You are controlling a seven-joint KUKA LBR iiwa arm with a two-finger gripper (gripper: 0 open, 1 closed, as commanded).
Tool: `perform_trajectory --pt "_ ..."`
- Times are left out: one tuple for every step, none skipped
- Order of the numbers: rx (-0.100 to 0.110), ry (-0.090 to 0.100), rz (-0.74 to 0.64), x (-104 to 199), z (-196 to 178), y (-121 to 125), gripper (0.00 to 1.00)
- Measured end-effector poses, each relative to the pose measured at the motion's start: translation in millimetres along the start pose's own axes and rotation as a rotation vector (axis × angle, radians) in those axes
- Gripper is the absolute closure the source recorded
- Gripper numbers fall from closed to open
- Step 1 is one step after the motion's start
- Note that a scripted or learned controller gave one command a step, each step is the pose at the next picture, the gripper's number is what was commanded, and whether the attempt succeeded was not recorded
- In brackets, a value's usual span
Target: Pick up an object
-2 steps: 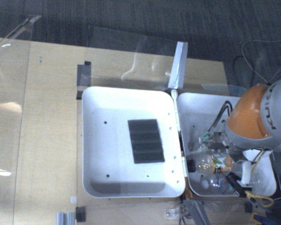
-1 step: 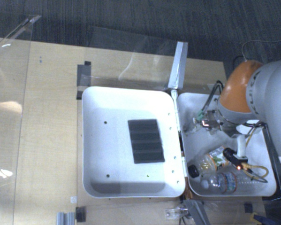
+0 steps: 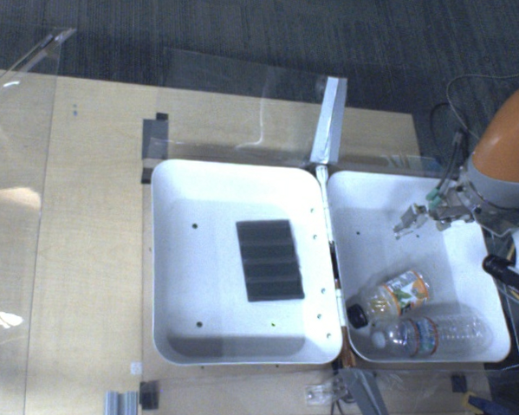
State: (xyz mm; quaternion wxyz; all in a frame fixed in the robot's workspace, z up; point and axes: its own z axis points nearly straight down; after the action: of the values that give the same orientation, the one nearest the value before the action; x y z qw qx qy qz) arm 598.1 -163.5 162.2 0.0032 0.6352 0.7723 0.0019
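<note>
Nearest the viewer, in the front part of the right bin (image 3: 492,343), two clear plastic bottles lie on their sides, touching or almost touching. The larger bottle (image 3: 426,334) rests along the front wall, its cap end pointing left. The smaller bottle (image 3: 392,297), with an orange and green label and a dark cap, lies just behind it at a slant. To their left, the left bin (image 3: 180,241) holds a flat black ribbed block (image 3: 270,260) near its middle. Farther back in the right bin, the gripper (image 3: 412,219) hangs over bare white floor, well apart from both bottles, with nothing between its fingers; whether those fingers are spread or closed cannot be told at this size. The grey arm with its orange band (image 3: 508,146) comes in from the right. To do this step well, the gripper would likely need to travel forward over one bottle, line its fingers across the narrow width, not along the length, and lower squarely, since a round clear bottle may roll or slip away.
</note>
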Motion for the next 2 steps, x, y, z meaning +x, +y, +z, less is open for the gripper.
perform_trajectory --pt "-0.003 -0.003 -0.351 -30 73 -46 0.0" --pt "-0.063 -0.052 -0.352 19 56 -81 0.0"
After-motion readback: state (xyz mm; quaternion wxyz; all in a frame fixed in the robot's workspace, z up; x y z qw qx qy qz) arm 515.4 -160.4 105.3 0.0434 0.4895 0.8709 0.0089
